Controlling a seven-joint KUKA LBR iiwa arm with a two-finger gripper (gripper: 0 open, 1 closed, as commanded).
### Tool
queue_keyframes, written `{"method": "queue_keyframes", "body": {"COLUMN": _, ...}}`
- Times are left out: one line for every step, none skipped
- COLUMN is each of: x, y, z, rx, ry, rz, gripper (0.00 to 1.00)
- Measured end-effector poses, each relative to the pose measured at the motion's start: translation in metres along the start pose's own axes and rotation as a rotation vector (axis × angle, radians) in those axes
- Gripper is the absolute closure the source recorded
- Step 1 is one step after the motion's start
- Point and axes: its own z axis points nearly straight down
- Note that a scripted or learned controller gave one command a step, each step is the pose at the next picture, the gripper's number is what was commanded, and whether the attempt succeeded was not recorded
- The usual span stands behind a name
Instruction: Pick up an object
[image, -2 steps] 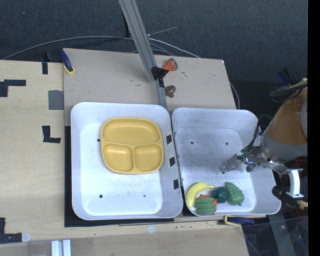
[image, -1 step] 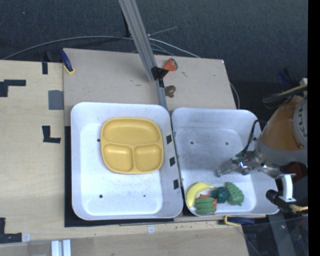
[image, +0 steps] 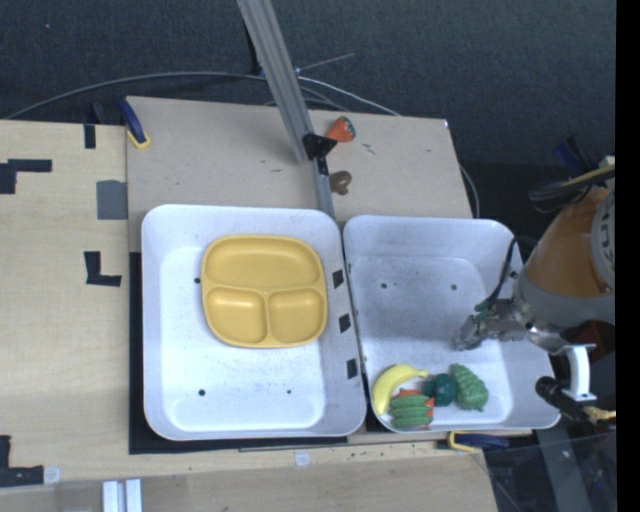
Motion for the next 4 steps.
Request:
{"method": "queue_keyframes", "body": {"x": 0.002, "y": -0.003, "z": -0.043, "rx": -0.002, "ry": -0.001, "rz": 0.001, "gripper": 1.0}}
{"method": "queue_keyframes", "body": {"x": 0.004, "y": -0.002, "z": -0.085, "rx": -0.003, "ry": -0.001, "rz": 0.0, "gripper": 1.0}}
{"method": "queue_keyframes", "body": {"x": 0.003, "y": -0.005, "z": -0.128, "rx": -0.004, "ry": -0.001, "rz": 0.0, "gripper": 1.0}}
{"method": "queue_keyframes", "body": {"x": 0.051, "y": -0.01, "z": -0.119, "rx": 0.002, "ry": 0.002, "rz": -0.003, "gripper": 1.0}}
